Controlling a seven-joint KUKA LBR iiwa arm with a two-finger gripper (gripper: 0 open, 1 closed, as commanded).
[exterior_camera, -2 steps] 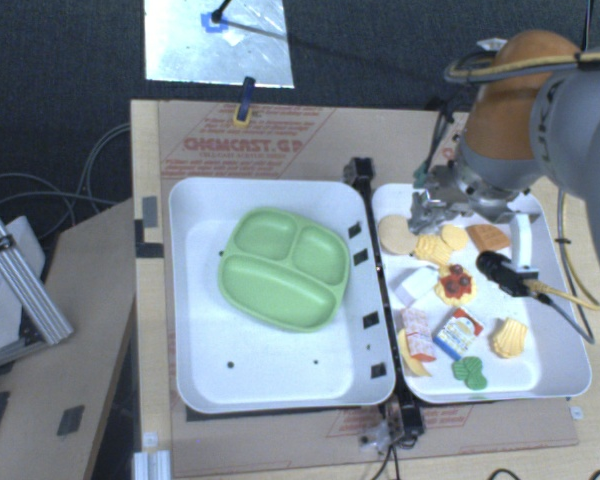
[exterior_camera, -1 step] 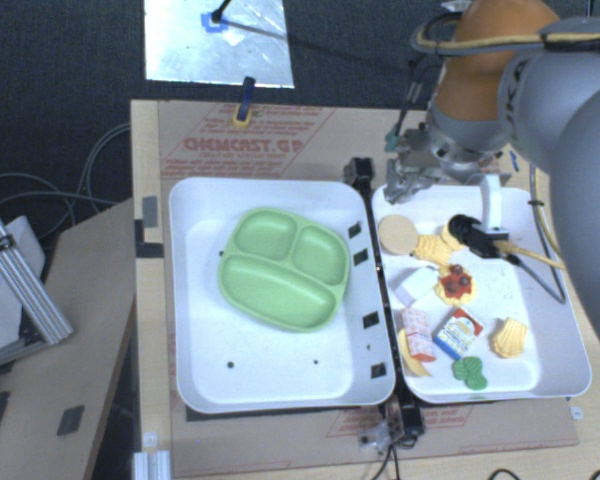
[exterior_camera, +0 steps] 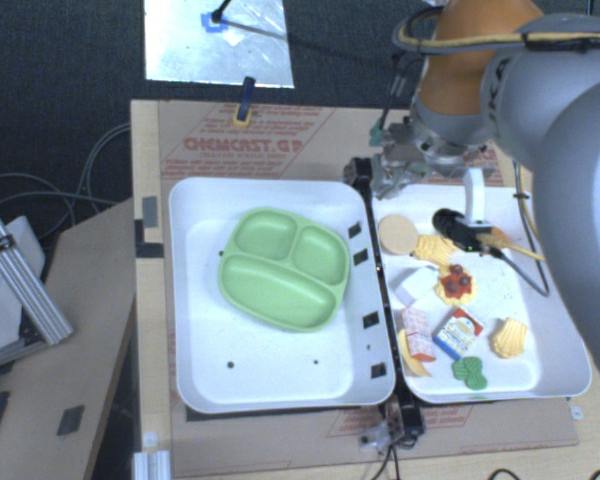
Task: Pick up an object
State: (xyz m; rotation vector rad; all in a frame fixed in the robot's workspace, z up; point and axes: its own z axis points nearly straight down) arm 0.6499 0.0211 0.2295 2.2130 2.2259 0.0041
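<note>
The right bin (exterior_camera: 560,363) holds several small toy foods. Among them are a tan round cookie (exterior_camera: 398,234), a yellow cracker (exterior_camera: 433,249), a red-topped tart (exterior_camera: 456,284), a white block (exterior_camera: 410,286) and a small blue and red carton (exterior_camera: 457,333). A green piece (exterior_camera: 469,372) and a yellow ridged piece (exterior_camera: 509,337) lie near the front edge. My gripper (exterior_camera: 392,176) hangs over the bin's far left corner, just behind the cookie and apart from it. Nothing shows in its grasp.
A green divided plate (exterior_camera: 283,268) lies in the left bin (exterior_camera: 195,348). A black-clipped divider (exterior_camera: 375,288) separates the two bins. The grey arm (exterior_camera: 560,138) covers the right bin's far right side. A foil sheet (exterior_camera: 218,28) lies behind the bench.
</note>
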